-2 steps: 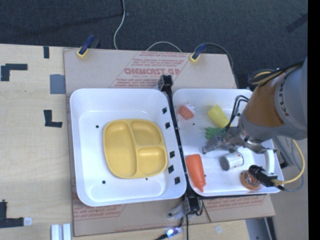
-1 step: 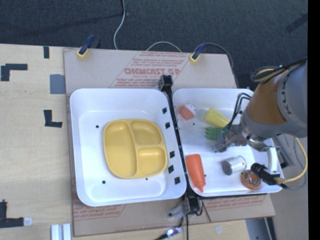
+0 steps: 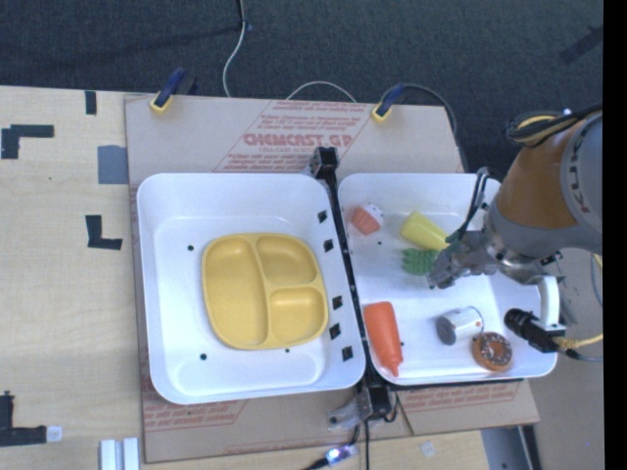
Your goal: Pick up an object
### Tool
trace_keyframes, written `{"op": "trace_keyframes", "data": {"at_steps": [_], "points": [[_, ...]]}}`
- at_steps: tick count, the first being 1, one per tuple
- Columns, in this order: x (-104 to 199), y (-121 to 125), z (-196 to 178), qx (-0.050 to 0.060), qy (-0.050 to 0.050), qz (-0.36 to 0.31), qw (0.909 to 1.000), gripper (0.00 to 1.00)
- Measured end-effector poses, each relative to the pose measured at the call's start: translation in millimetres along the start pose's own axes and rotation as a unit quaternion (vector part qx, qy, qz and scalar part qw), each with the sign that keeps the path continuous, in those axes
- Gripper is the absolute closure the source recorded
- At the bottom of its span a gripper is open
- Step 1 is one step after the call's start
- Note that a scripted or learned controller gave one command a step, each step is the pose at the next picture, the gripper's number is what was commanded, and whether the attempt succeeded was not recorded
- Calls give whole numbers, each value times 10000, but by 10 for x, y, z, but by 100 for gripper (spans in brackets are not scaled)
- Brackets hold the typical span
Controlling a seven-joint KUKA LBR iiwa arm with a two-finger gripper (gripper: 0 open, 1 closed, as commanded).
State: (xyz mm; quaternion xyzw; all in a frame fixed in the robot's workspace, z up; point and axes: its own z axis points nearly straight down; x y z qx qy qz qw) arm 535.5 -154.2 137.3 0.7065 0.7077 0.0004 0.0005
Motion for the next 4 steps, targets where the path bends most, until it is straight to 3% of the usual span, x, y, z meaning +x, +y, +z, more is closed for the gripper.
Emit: {"op": "trace_keyframes", "data": {"at_steps": [2, 3, 4], "points": [[76, -29, -1223, -20, -8, -4, 10000, 100], [81, -24, -1262, 9, 0, 0, 10000, 100], [603, -75, -1294, 16, 9, -24, 10000, 100]]}}
